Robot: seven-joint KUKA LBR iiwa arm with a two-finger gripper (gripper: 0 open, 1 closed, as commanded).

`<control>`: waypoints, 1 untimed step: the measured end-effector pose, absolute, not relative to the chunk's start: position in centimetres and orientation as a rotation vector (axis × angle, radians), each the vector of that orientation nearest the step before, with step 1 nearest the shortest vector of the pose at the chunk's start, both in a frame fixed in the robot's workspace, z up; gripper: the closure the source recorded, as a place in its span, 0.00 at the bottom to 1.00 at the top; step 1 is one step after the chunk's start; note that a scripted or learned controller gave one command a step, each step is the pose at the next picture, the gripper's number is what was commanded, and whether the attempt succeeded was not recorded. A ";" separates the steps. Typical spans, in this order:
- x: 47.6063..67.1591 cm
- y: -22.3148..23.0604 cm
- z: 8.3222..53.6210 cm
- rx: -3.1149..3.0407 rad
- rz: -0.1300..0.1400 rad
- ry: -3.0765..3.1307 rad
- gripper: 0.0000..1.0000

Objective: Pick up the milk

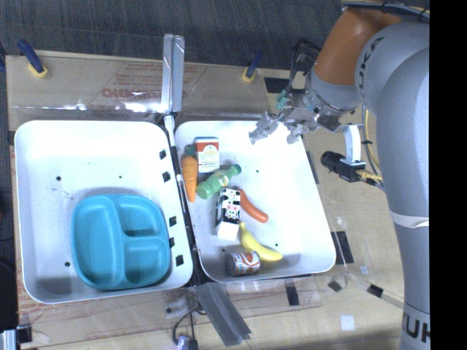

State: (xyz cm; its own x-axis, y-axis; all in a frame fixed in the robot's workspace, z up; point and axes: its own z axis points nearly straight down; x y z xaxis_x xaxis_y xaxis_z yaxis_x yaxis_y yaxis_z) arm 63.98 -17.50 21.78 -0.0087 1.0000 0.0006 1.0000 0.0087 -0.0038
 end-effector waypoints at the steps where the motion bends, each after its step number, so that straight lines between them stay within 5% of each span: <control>1: 60.6 -9.8 14.5 -2.300 0.005 -2.134 0.00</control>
State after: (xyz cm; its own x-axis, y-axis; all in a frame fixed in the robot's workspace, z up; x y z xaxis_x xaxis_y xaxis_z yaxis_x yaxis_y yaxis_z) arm 60.64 -9.76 14.46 0.0750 0.9972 0.0001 0.9972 -0.0750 -0.0051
